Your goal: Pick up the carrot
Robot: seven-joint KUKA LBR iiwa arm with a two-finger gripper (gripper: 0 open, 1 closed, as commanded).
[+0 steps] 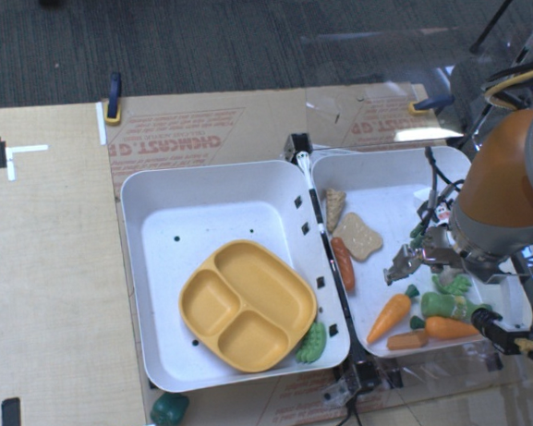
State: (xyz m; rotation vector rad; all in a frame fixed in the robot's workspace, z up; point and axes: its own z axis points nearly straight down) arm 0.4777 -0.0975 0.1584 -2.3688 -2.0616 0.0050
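Observation:
An orange carrot (390,317) lies slanted in the right bin (383,165), near its front wall, with its green top pointing up and to the right. A second carrot (448,328) with a green top lies flat to its right, and a short orange piece (406,341) sits between them. My gripper (404,267) hangs over the right bin just above and slightly right of the slanted carrot's green end. Nothing orange shows in the gripper. The arm's orange band (509,172) covers the bin's right side.
The right bin also holds a bread slice (359,236), a tan piece (335,208), a red sausage (344,264) and green leafy items (448,295). The left bin (155,208) holds a yellow divided plate (247,304) and a green vegetable (312,341). A green pepper (170,409) lies on the bench.

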